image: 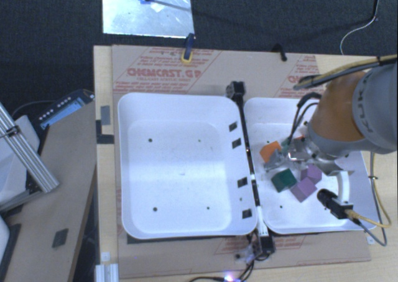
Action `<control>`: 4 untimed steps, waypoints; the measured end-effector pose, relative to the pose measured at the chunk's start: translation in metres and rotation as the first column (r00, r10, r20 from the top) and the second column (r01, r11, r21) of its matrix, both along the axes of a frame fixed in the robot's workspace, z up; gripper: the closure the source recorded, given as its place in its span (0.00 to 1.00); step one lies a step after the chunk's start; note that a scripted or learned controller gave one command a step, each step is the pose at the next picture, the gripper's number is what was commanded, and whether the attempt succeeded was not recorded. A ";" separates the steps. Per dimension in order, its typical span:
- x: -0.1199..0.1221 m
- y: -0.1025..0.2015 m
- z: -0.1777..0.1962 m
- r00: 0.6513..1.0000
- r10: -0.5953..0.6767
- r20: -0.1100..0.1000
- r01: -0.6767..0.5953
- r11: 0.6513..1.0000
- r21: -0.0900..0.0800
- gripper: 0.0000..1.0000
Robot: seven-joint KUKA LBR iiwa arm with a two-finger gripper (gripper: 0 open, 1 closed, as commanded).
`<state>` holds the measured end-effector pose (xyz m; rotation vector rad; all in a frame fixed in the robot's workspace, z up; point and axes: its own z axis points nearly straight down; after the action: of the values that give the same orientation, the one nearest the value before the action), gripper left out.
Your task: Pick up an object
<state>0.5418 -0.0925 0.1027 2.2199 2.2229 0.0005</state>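
Gripper point(287, 158): low in right bin point(273, 220), among the blocks; finger state cannot be told, wrist hides it. Orange block point(269, 150): just left of tool. Green block point(285, 179), purple blocks point(306, 182): crowded just near. Risk: a neighbour nudged, or a corner pinch slipping

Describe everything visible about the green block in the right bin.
The green block is a small, dark green cube-like piece with matte faces, sitting tilted on the floor of the right bin, near its middle. A purple block lies against its right side, an orange block just above. The gripper hovers close above it; contact is unclear.
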 end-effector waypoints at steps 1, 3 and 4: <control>0.002 0.000 0.009 1.000 0.001 0.003 -0.001 1.000 -0.001 1.00; -0.010 0.007 0.033 1.000 0.002 0.005 -0.002 1.000 -0.001 1.00; -0.010 0.044 0.084 1.000 0.006 0.005 -0.006 1.000 0.000 1.00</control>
<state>0.5316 -0.0482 0.1872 2.2106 2.2271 0.0069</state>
